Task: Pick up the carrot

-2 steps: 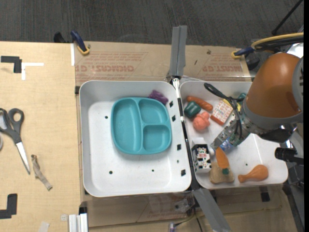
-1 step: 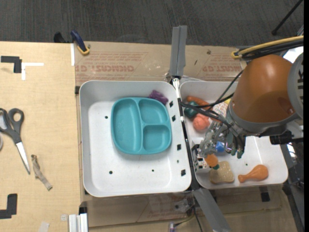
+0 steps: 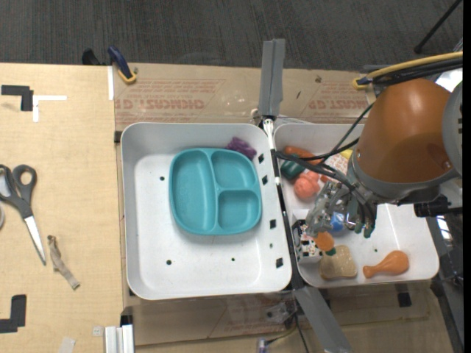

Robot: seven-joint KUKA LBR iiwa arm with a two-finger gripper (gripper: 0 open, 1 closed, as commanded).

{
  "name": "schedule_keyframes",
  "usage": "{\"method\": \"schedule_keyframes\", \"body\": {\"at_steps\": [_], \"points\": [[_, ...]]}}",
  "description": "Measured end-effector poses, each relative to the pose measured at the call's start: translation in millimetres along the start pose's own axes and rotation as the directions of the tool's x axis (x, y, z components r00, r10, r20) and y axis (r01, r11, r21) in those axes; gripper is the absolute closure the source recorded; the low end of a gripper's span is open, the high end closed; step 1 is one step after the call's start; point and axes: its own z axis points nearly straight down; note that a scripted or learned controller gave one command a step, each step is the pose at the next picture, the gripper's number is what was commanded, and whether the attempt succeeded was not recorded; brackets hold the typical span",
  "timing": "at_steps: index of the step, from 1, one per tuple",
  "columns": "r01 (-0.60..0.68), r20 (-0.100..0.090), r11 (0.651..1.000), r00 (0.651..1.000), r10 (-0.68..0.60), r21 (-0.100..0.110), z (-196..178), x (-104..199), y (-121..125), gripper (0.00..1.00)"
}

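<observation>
At the near edge of the right bin (image 3: 419,274) lies a tan drumstick (image 3: 387,264). To its left is a pale biscuit-like lump (image 3: 338,265). Just behind the lump sits a small orange piece (image 3: 324,241), next to a black-and-white block (image 3: 307,248) against the bin's left wall.

Above these hangs the gripper (image 3: 335,213), a tangle of metal and cables under the arm's big orange band (image 3: 408,131). Something blue (image 3: 339,220) shows among its parts. Whether it is clenched, released or grasping anything cannot be told from here.

Behind the gripper and to its left rests a pink-orange ball (image 3: 307,187). Farther back, near the bin's rear left corner, lies the carrot (image 3: 299,153), apart from the gripper. A dark green thing (image 3: 291,170) is just in front of the carrot.

The left bin (image 3: 140,271) holds a teal plate (image 3: 217,191) with three compartments, roughly in the bin's middle. A purple thing (image 3: 241,147) lies at the bin's back wall, just behind the plate.

Left of the bins, scissors (image 3: 24,206) lie on the bench (image 3: 59,145). Farther back, a blue clamp (image 3: 121,63) sits at the edge of the cardboard (image 3: 176,94).
</observation>
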Motion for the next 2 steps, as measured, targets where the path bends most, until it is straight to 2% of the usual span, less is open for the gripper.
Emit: {"method": "schedule_keyframes", "body": {"at_steps": [1,2], "points": [[0.369,0.001,0.929,0.929,-0.369,0.000,-15.3,12.1,31.6,1.00],[0.526,-0.002,0.851,0.851,-0.526,-0.001,27.0,6.0,35.8,1.00]]}}
